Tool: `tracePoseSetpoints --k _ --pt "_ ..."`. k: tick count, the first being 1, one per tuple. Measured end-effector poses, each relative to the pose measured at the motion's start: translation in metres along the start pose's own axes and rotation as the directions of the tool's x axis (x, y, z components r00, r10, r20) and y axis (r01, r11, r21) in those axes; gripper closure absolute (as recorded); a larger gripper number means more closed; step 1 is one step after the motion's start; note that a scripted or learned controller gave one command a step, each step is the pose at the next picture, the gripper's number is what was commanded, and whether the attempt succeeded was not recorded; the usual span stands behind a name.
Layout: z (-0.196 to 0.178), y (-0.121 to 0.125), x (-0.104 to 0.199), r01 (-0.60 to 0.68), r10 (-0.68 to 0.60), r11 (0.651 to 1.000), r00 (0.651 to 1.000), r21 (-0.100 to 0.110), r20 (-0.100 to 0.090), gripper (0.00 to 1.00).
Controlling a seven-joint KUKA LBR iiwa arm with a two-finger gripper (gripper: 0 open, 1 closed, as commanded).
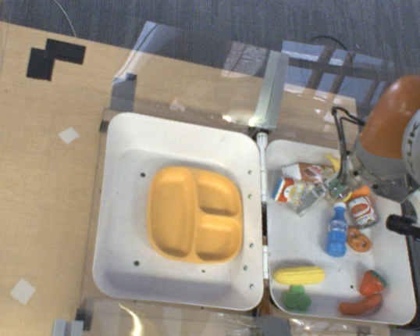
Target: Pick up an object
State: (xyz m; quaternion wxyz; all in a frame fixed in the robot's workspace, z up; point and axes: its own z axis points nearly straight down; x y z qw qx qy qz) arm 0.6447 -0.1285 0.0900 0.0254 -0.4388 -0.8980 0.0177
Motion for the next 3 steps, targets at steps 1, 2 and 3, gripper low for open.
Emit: tracePoseSetpoints --k 1,2,3 --pt "-0.012 0.002 -0.004 0.005 -0.005 1.000 1.000 -0.018 0.027 1.00" --pt "-0.025 0.005 -0.004 0.012 -0.011 1.000 0.999 -0.023 0.033 1.00" --pt "-0.022 0.000 0.001 0.012 -0.012 1.000 1.000 0.000 0.003 0.00"
